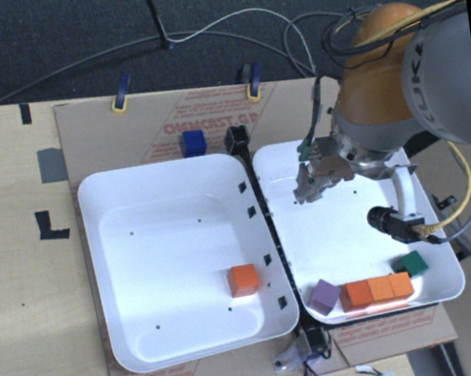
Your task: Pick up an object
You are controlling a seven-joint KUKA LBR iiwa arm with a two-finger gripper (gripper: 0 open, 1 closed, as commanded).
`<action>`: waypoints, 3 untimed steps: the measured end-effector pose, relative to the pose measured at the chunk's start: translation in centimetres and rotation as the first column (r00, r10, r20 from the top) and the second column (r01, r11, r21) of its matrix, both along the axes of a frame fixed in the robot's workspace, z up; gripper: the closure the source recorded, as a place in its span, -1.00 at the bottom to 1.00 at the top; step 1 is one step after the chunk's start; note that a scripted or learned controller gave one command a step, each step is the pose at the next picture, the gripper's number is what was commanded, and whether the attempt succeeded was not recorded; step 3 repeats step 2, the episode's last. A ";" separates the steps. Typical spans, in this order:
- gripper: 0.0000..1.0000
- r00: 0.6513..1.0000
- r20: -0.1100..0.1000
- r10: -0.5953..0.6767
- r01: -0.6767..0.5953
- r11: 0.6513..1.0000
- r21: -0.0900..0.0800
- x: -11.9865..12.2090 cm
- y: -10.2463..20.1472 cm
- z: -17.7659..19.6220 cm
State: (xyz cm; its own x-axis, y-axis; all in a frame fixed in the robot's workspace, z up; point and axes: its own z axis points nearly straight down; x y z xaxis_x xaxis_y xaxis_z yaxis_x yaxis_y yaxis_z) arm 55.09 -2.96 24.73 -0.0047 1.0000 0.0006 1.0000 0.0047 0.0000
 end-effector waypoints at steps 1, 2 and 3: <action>1.00 1.000 -0.002 -0.001 0.001 1.000 0.000 1.2 4.8 -1.4; 1.00 1.000 -0.001 -0.001 0.001 1.000 0.000 2.8 8.9 -2.3; 1.00 1.000 -0.001 -0.001 0.001 1.000 0.000 2.8 8.9 -2.3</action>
